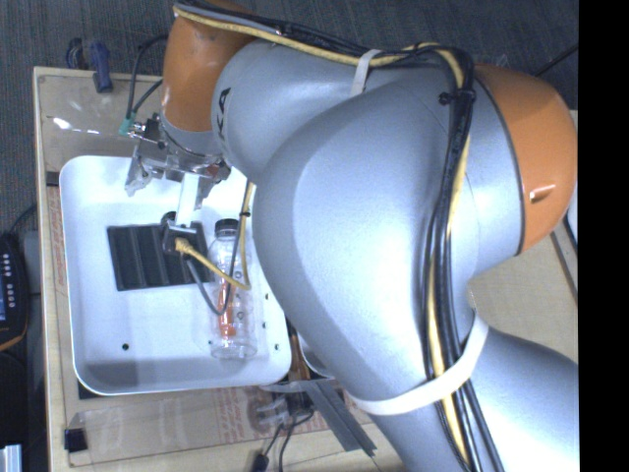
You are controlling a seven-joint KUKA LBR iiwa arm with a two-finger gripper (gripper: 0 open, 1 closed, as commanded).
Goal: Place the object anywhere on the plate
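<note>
Mostly blocked by grey arm [393, 234] (bulk covers right half of view, second bin hidden behind it). Left white bin [88, 264] visible, holding dark ribbed rectangular plate [147, 257] and clear plastic bottle [232, 308] lying just right of plate, apart from it. Gripper [167, 170] above bin's upper edge; finger spread hard to read, cannot tell.

Dark grey carpeted floor [88, 8], pale wooden bench [59, 91], black cables [147, 52] trailing over its edge
</note>
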